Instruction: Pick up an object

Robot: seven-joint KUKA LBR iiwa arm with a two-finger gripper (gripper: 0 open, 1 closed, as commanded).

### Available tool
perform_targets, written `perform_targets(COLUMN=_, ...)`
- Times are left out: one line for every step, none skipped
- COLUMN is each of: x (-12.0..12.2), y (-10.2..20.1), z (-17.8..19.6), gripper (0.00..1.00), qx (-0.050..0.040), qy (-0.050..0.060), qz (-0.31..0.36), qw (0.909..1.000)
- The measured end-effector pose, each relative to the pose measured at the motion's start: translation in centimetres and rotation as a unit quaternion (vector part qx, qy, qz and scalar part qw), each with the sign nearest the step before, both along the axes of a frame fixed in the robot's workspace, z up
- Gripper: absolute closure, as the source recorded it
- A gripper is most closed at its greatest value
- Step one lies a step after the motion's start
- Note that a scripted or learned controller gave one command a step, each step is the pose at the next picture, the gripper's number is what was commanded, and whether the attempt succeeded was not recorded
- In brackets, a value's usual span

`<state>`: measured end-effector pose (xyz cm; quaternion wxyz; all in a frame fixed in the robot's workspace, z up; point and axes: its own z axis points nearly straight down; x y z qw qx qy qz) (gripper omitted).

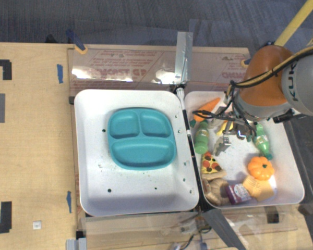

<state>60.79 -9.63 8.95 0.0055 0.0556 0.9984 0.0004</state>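
Observation:
My gripper (231, 140) hangs over the middle of the right bin (295, 176), open, with bare white floor between its fingers. Around it lie toy foods: an orange carrot (208, 107) at the back left, a green bottle (201, 140) to its left, a pizza slice (212, 164) in front of it, a green vegetable (262, 142) to its right and an orange pumpkin (261, 167) at the front right. A purple piece (235, 193) and a tan bread piece (259, 188) rest near the front wall. The gripper touches none of them, as far as I can see.
The left bin (88, 139) holds a teal divided plate (142, 138) in its middle. A ridge (189, 139) separates the two bins. The arm's orange band (266, 79) and cables overhang the right bin's back right corner.

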Motion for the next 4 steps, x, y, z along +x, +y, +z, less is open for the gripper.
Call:
perform_targets(x=-7.3, y=-0.9, z=0.0, gripper=0.00, qx=-0.0004, qy=0.000, qz=-0.032, qw=0.9995)
perform_targets(x=-1.1, y=-2.9, z=5.8, gripper=0.00, qx=-0.0001, qy=-0.001, qz=-0.082, qw=0.9966)
perform_targets(x=-7.9, y=-6.2, z=0.0, gripper=0.00, qx=-0.0004, qy=-0.001, qz=-0.069, qw=0.9976)
perform_targets(x=-0.7, y=-4.5, z=2.7, gripper=0.00, qx=0.0007, qy=0.000, qz=-0.089, qw=0.9960)
